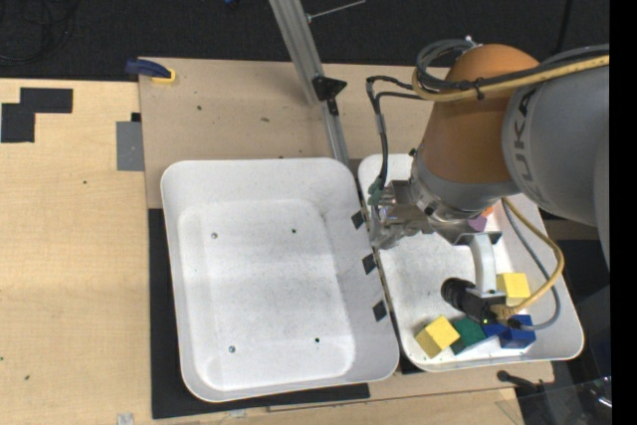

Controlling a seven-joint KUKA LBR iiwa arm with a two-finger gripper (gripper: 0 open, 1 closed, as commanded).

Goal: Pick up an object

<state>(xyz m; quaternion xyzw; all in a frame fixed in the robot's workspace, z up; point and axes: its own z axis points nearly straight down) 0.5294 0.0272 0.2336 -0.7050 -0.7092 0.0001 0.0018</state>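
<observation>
Yellow block lies at the near edge of the white bin under the arm, well apart from the gripper; a green block touches it, a blue piece sits just past that, and a second yellow block lies somewhat closer to the gripper. The gripper hangs over that bin's inner side (the wrist hides it, so how far it is parted, or whether it grips anything, cannot be told), just beside the other white bin

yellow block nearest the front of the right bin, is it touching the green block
Touching. The camera view shows the yellow block butted up against the green block, with no gap visible between them.
</observation>
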